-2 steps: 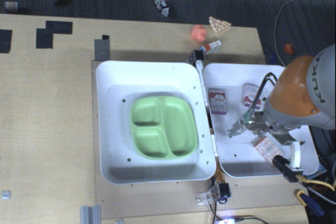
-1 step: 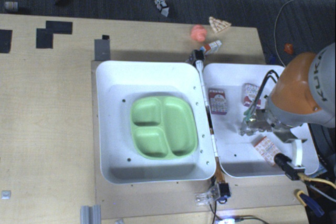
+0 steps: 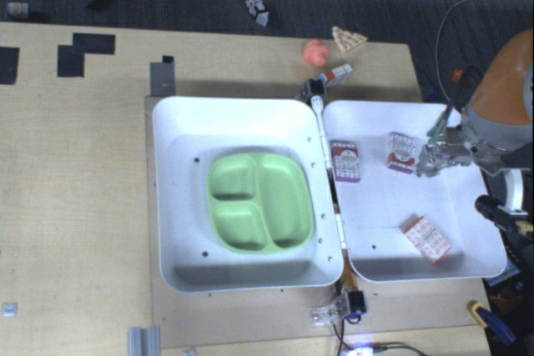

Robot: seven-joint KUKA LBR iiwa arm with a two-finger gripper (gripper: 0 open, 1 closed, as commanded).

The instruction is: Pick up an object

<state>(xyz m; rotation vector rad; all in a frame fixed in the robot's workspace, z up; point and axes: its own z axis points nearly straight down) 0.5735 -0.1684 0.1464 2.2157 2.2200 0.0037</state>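
You're at the approach step: end effector [image 3: 430, 165] sits low in the right bin [image 3: 467, 204], just beside the packet [image 3: 402, 152] near its far edge. Can't tell if it's open or closed. Next, centre over that packet and close.

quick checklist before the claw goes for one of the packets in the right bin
1. Targets present: ok. Three small packets lie in the right bin: one by the divider, one near the claw, one toward the front.
2. Packets apart from each other: ok, bare bin floor shows between all three.
3. Claw over the right bin: ok, it sits just right of the nearest packet.
4. Claw free of any packet: cannot tell, too small to judge.
5. Claw fingers ready: cannot tell.
6. Green divided tray out of the way: ok, it lies in the left bin.
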